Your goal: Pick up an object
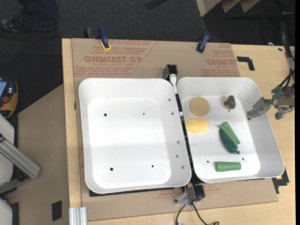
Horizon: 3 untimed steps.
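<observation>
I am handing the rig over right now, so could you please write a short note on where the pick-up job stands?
Hand: at the right edge of the right bin, over the rim, with nothing between its fingers that can be seen.
Things, all in the right bin: tan disc, yellow piece just below it, small brown piece nearest the hand, dark green piece lying at a slant, light green piece near the front.
Done: nothing lifted.
Left: choose an object, descend, grasp, lift.
</observation>
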{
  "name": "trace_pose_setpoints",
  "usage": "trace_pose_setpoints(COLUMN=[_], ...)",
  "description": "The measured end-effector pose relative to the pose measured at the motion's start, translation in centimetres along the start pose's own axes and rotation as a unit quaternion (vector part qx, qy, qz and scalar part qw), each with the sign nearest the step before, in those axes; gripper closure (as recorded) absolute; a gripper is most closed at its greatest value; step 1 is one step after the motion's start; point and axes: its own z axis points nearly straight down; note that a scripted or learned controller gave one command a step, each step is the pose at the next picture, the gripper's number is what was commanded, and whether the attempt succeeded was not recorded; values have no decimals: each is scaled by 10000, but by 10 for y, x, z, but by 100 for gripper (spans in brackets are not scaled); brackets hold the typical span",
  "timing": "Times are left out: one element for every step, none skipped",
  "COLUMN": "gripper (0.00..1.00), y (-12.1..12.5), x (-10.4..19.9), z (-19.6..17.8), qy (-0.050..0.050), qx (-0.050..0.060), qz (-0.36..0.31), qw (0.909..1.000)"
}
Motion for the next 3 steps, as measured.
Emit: trace_pose_setpoints(gripper=[0, 0, 100], y=[47, 13, 16], x=[16, 56, 53], z=[66, 198, 181], qy=[13, -4, -29], qx=[26, -8, -52], qz=[-15, -1, 14], qw=[10000, 10000, 10000])
